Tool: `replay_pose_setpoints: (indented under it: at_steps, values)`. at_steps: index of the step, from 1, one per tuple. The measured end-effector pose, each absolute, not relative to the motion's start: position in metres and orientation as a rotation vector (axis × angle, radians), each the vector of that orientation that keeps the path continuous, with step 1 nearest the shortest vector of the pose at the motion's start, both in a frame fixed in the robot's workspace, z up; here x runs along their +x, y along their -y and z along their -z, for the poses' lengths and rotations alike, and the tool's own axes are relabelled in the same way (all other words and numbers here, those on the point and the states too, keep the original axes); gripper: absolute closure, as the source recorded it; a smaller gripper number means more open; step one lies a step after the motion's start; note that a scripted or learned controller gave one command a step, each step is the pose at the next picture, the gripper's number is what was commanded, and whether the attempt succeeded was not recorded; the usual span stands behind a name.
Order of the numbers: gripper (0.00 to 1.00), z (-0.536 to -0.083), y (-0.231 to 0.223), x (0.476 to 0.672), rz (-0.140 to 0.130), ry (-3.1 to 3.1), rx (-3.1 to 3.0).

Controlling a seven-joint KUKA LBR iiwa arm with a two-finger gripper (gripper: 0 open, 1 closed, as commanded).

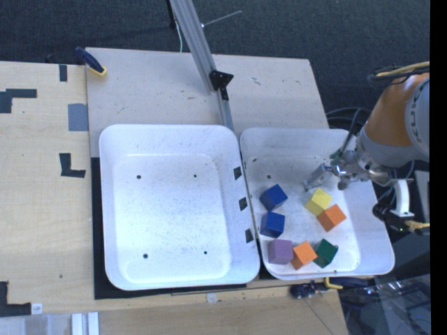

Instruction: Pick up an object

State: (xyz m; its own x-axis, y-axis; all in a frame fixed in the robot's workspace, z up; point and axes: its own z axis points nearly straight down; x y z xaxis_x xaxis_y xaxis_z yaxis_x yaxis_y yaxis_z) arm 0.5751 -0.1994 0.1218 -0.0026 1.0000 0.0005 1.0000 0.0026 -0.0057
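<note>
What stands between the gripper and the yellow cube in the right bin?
Nothing visible does. The gripper hangs just above and left of the yellow cube; the orange cube lies on its far side.

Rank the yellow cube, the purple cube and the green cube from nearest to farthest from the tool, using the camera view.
The tool hangs over the right bin's upper part.
1. Yellow cube: just below the tool, right side of the bin.
2. Green cube: near the bin's lower edge, below the tool.
3. Purple cube: lower left, farthest.
</note>
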Motion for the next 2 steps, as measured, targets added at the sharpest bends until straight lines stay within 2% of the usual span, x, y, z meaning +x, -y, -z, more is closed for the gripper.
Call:
replay_pose_setpoints:
  at_steps: [1, 2]
  values:
    - [0.00, -0.089, 0.198, 0.574, -0.006, 2.220, -2.217]
    - [1.00, -0.101, 0.198, 0.575, -0.002, 2.224, -2.216]
